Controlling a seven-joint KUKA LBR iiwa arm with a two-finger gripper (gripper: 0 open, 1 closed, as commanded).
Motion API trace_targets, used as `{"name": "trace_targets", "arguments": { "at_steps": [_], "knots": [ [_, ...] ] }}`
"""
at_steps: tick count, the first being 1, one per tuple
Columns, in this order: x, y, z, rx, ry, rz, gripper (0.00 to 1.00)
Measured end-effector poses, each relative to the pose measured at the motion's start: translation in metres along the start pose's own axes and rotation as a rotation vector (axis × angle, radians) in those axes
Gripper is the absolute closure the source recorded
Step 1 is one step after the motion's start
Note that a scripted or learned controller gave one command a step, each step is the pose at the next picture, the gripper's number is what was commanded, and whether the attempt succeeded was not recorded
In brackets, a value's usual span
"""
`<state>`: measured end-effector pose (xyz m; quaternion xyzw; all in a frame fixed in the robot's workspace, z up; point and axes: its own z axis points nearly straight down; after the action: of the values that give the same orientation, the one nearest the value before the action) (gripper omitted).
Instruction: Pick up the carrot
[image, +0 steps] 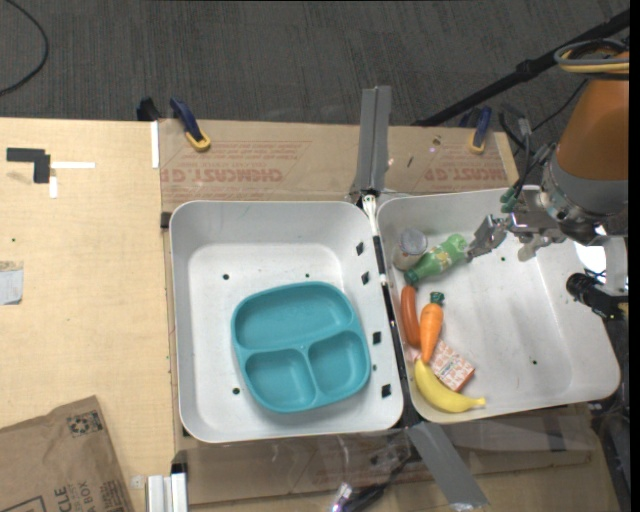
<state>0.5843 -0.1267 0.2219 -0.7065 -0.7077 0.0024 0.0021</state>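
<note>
The orange carrot (430, 327) with a green top lies in the right bin (560, 330), near its left wall, pointing toward the front. My gripper (495, 236) hangs over the back of that bin, up and to the right of the carrot and well apart from it. Its tip is close to the right end of a green bottle (438, 258). Nothing of the carrot is near the gripper.
A red sausage (409, 314) lies right beside the carrot on its left. In front of them are a small orange box (453, 367) and a banana (445, 392). A grey round piece (413, 243) sits by the bottle. The left bin (200, 300) holds a teal divided plate (300, 345).
</note>
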Motion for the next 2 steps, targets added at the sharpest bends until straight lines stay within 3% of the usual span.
{"name": "trace_targets", "arguments": {
  "at_steps": [1, 2],
  "knots": [
    [0.017, 0.004, 0.112, -0.022, 0.0, 0.058, 0.0],
    [0.024, -0.007, 0.118, -0.039, -0.006, 0.039, 0.0]
  ]
}}
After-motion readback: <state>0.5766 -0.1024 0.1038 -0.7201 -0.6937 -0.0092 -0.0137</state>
